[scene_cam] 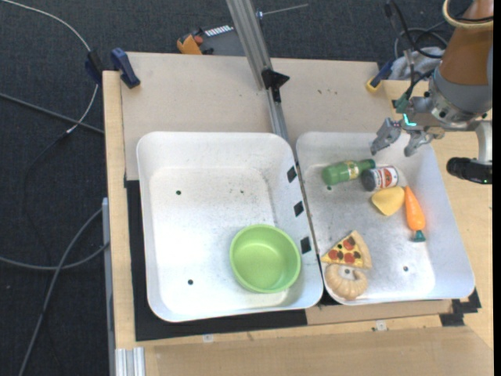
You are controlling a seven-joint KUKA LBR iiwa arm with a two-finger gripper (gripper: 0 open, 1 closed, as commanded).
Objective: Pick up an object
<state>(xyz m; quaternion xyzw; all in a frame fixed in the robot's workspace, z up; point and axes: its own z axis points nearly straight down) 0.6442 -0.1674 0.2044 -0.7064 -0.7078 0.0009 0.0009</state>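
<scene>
- Objects for the pick sit in the right bin (438, 276), and the gripper (403, 138) hangs over that bin's far edge, its two grey fingers spread apart with nothing between them.
- Green bowl (264, 258) is the biggest thing on the bench, alone in the left bin (168, 210) near the front corner; it looks like light, stiff plastic, and its thin rim is the one place narrow enough for the fingers, so a tricky take.
- Green bottle (347, 171) lies on its side at the right bin's far end, closest to the gripper; smooth and round, likely to roll, so the call is to close across its body, not along it.
- Orange carrot (413, 213) lies lengthwise near the right wall, slim and probably hard plastic; across the middle is the easy hold.
- Pizza slice (347, 251) and the round pastry (346, 281) touching it lie flat at the front; low and awkward to get fingers under.
- Small can (381, 178) rests on its side just beside the bottle, light but slippery-looking.
- Yellow piece (388, 201) sits against the carrot, small and probably stiff; its neighbours crowd any approach.
</scene>
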